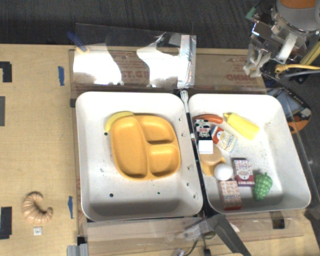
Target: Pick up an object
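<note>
The right bin (288,143) holds several small things: a yellow bottle (241,125), a black-and-white carton (202,128), a white block (205,146), a white ball (223,172), a purple-and-red box (244,173), a red box (230,194) and a green bumpy fruit (262,186). My gripper (255,63) hangs above the bench behind that bin's far right corner. It is open, nothing sits between its fingers, and it is well apart from every object.
In the left bin (90,159) lies an orange divided plate (145,145) with a yellow banana (117,119) tucked under its far left edge. A shiny plastic sheet (133,60) stands behind the bins. A tan croissant-shaped toy (37,207) rests on the bench at the left.
</note>
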`<state>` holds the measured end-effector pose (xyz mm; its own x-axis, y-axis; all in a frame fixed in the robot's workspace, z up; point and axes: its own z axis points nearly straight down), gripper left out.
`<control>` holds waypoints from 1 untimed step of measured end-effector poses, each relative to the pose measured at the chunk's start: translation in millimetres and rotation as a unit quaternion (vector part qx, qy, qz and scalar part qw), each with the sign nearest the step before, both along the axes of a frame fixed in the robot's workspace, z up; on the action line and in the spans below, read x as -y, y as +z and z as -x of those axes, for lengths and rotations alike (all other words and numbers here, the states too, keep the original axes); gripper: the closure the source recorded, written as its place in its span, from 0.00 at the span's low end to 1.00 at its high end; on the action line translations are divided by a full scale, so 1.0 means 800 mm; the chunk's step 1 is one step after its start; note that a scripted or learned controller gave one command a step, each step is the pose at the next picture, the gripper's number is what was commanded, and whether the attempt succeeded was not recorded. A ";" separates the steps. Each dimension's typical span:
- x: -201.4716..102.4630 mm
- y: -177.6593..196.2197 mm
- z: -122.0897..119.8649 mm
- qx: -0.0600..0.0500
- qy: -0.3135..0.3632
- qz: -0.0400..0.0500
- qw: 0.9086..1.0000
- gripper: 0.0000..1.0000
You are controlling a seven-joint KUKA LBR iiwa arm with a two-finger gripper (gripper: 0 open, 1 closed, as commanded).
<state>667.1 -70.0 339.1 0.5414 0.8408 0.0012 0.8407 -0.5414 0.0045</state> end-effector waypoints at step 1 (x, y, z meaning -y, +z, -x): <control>0.036 -0.168 0.010 -0.008 0.076 -0.001 0.997 1.00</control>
<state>659.2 -99.1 204.9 0.4077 0.9131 -0.0041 0.9130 -0.4077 -0.0112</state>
